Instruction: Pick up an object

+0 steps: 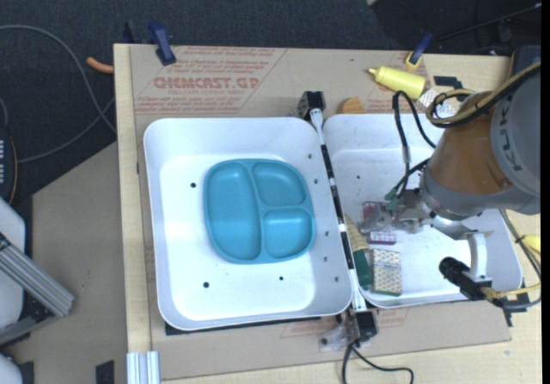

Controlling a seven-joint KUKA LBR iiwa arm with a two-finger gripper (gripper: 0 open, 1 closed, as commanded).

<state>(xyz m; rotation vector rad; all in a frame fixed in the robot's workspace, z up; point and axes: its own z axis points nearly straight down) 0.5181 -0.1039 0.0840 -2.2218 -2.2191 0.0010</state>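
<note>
Pincer [378,221] low in right bin [430,288] — beside patterned packet [386,271]

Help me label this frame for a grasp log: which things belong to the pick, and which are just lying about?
Job:
- end effector, low in the right bin
- small packets below it

Lying about:
- blue divided plate in the left bin
- yellow object on the bench

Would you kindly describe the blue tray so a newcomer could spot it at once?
Of the two white bins, find the left bin. In its middle lies the light blue tray, rounded and split into three compartments. It is far larger than the small packets in the right bin.
</note>
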